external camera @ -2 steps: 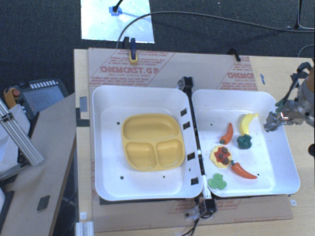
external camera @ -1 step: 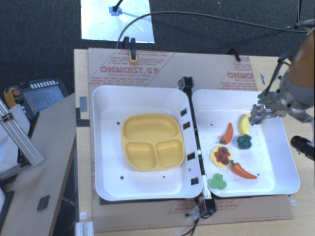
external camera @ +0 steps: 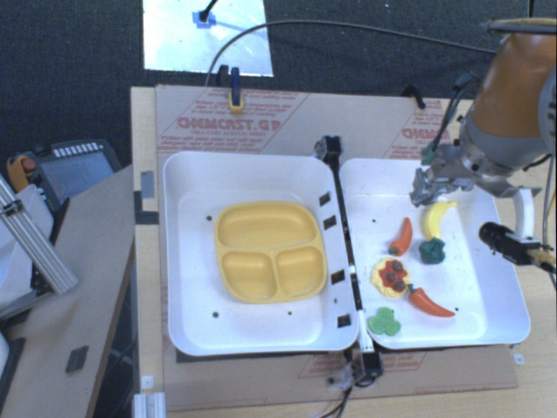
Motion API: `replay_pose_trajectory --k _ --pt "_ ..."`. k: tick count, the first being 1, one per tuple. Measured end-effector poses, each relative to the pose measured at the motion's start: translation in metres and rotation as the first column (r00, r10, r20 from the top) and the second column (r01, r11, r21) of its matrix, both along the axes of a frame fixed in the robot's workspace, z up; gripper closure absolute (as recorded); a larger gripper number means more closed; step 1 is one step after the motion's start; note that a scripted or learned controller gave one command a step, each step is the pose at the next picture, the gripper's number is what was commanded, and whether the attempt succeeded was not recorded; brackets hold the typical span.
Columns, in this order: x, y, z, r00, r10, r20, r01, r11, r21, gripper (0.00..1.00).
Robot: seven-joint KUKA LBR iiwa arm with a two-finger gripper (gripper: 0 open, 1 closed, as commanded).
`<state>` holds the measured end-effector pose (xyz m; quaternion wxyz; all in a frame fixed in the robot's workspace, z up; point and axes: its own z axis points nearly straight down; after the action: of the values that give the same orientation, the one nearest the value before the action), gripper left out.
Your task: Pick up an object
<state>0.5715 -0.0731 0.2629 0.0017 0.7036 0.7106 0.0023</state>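
Two shallow white bins are carried side by side on the tabletop point(external camera: 148, 233), over a sheet of printed cardboard point(external camera: 261, 120). A yellow divided plate point(external camera: 268, 251) is seen lying flat near the middle of the left bin point(external camera: 187, 259), with one long compartment along its far side and two smaller ones along its near side. The small toy foods are gathered in the right bin point(external camera: 496, 320): a yellow banana point(external camera: 435, 219) toward the far side, an orange-red carrot point(external camera: 401, 236) just left of it, and a dark green broccoli piece point(external camera: 432, 251) just below the banana. A small round pizza point(external camera: 391, 277) with red and dark toppings is placed nearer the middle of that bin, with a red chili pepper point(external camera: 430, 303) touching or almost touching its right near edge. A green leafy piece point(external camera: 384, 322) is seen at the near left corner of the right bin, close to the divider between the bins. The grey arm with its orange band point(external camera: 513, 77) is reached in from the right, and the tool point(external camera: 432, 190) is held over the far part of the right bin, just above the banana's upper end. Whether the tool is apart or together cannot be told, and nothing is seen held by it. A black clamp-like part point(external camera: 505, 240) is seen over the right bin's right edge.
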Motion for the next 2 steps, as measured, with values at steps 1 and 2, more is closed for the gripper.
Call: replay_pose_trajectory --k 1,2 --pt "0.025 0.047 0.000 1.000 -0.001 0.000 0.001 1.000 0.000 1.00" --pt "0.033 0.092 -0.014 1.000 -0.001 -0.004 0.001 1.000 0.000 1.00"
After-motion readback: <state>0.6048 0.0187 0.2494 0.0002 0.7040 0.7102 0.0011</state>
